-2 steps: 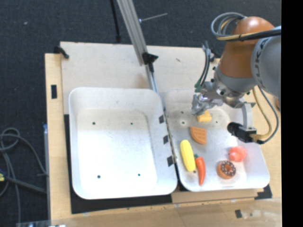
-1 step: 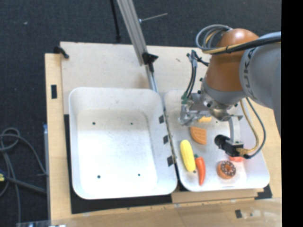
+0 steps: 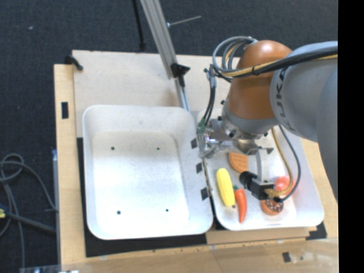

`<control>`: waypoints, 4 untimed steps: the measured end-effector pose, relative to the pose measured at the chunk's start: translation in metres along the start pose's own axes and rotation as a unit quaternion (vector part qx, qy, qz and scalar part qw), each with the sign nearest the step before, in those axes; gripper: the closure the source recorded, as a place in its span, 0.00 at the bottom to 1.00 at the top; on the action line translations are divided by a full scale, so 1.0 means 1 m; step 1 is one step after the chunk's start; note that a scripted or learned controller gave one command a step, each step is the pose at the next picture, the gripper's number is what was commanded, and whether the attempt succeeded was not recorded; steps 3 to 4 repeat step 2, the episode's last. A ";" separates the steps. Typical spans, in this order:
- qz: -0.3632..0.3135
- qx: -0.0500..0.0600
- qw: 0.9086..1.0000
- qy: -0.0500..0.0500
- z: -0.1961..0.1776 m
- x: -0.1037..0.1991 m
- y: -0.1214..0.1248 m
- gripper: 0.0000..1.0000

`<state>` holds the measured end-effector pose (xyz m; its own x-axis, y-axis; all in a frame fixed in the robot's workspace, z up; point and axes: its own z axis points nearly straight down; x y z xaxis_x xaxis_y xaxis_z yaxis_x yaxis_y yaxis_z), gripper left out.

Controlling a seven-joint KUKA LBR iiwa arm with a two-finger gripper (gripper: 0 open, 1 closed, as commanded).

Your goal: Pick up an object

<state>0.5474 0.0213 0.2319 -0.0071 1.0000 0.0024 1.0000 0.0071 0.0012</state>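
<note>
The right bin (image 3: 310,206) holds several small things. A yellow corn cob (image 3: 225,187) lies near its left wall, with an orange carrot (image 3: 241,205) beside it. An orange waffle-like piece (image 3: 239,162) lies just under my gripper (image 3: 242,146), which hangs low over the back of this bin beneath the arm's orange band. A red tomato (image 3: 282,182) and a brown round piece (image 3: 273,207) sit at the front right. The wrist hides what is directly below the gripper.
The left bin (image 3: 96,124) stands next to the right one, their walls meeting near the corn cob. A slanted metal rail (image 3: 162,36) rises behind the bins. The grey arm (image 3: 310,90) covers the right bin's back right part.
</note>
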 end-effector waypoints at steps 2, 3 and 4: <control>0.001 0.001 1.000 -0.001 -0.012 0.063 -0.057 1.00; 0.001 0.001 1.000 -0.001 -0.012 0.063 -0.057 1.00; 0.001 0.001 1.000 -0.001 -0.012 0.063 -0.057 1.00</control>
